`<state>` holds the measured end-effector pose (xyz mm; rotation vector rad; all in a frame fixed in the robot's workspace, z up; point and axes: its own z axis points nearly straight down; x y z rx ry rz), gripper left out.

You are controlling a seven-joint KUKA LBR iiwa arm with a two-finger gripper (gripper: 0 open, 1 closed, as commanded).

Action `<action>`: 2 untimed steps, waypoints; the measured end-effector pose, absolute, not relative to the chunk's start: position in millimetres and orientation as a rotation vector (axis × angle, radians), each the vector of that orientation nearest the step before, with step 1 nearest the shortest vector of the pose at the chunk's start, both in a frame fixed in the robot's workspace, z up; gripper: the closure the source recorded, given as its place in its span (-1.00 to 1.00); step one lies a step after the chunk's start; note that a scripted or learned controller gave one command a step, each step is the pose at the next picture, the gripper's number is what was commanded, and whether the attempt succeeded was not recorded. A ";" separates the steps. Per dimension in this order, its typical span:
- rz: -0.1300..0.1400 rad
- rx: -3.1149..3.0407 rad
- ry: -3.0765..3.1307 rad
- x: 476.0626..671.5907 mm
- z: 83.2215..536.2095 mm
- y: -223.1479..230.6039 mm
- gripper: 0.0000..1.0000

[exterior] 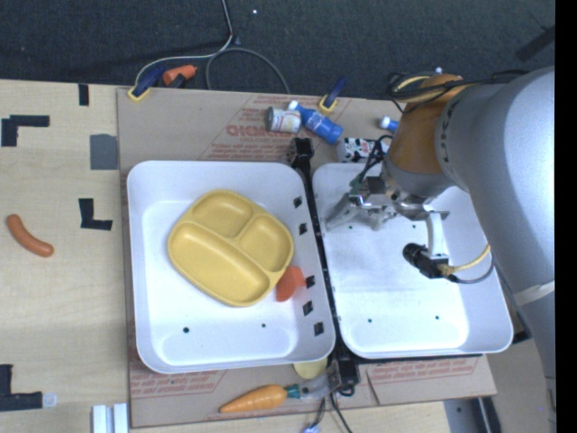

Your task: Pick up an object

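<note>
So the arm [505,161] was hunched over the right bin [406,327], with the pincer [365,207] down near that bin's upper left corner, close to the divider between the two bins. Honestly couldn't tell whether it was open or closed, too much metal clutter in that spot, and I saw nothing in it.

The obvious things to pick were all in the left bin [158,332]. The yellow divided plate [230,246] sat about mid-bin, lying flat with its compartments up. Looked like rigid moulded plastic to me, light, stiff and probably slick. A flat plate is a pain for a two-finger grab, so my guess was the only real hold would be pinching the raised rim or one of the ridges between compartments. Anywhere else it would just skate.

The small orange piece [289,284] touching the plate's lower right edge looked the easier target: small, light, probably a toy food bit, narrow enough to straddle. Being snug against the plate might block one side though.

A toy carrot [255,399] and sausage [30,235] lay out on the worktop [54,332], outside both bins.
</note>
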<state>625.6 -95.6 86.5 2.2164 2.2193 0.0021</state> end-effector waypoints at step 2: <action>0.001 2.218 2.218 641.9 86.1 -95.5 -1.00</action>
